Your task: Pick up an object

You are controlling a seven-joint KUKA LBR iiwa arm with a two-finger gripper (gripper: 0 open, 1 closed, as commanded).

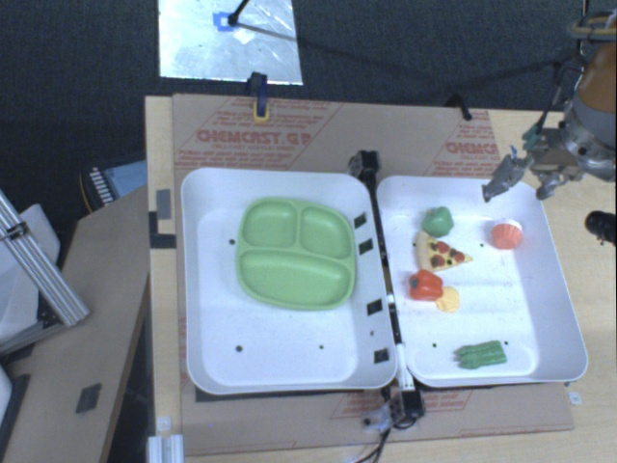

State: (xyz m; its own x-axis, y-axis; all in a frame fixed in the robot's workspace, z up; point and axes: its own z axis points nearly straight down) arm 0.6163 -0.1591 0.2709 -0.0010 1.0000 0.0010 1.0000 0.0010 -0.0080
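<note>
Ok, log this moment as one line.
gripper open, holding nothing | above right bin far edge | nearest: orange-red ball | no pick yet

Board behind left bin: the brown board (289, 128) carries red print reading roughly "CHEMCAST GP", seen upside down.
Board behind right bin: a second patch of the same red print, slanted, too blurred to read for certain.
Board front edge: faint red print below the bins, unreadable.
Elsewhere: no other text, number or sign can be read.
</note>
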